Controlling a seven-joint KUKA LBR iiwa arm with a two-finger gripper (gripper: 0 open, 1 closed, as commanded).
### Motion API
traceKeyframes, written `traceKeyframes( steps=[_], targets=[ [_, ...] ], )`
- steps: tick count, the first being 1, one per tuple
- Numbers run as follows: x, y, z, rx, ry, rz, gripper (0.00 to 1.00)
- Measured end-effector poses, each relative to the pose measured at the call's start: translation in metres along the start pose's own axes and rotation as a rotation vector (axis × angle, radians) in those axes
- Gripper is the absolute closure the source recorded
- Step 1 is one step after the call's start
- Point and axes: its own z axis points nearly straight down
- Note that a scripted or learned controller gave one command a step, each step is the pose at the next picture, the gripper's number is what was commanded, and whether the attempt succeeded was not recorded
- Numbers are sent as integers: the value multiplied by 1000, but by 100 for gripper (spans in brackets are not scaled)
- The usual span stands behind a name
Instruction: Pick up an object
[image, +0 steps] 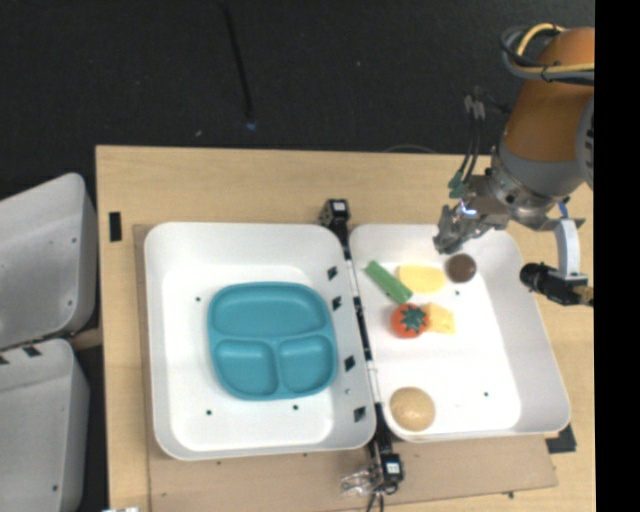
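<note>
- Camera view: two white bins sit side by side on the bench; the left bin (170, 300) holds a teal divided plate (271, 338) at its centre.
- The right bin (520, 370) holds a green stick (387, 281), a yellow piece (421, 277), a red tomato-like toy (408, 320), a smaller yellow piece (440, 320), a brown ball (460, 267) and a tan round object (411, 408) at the bin's 7 o'clock corner.
- The gripper (450, 238) hangs at the right bin's 12 o'clock edge, just at 11 o'clock of the brown ball.
- Whether its fingers are spread or closed, I cannot tell.
</note>
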Motion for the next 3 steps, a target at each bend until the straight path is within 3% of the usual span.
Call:
traceKeyframes(
  steps=[1,3],
  targets=[
    [59,15,3,-1,0,-1,100],
    [154,19,35,3,-1,1,100]
  ],
)
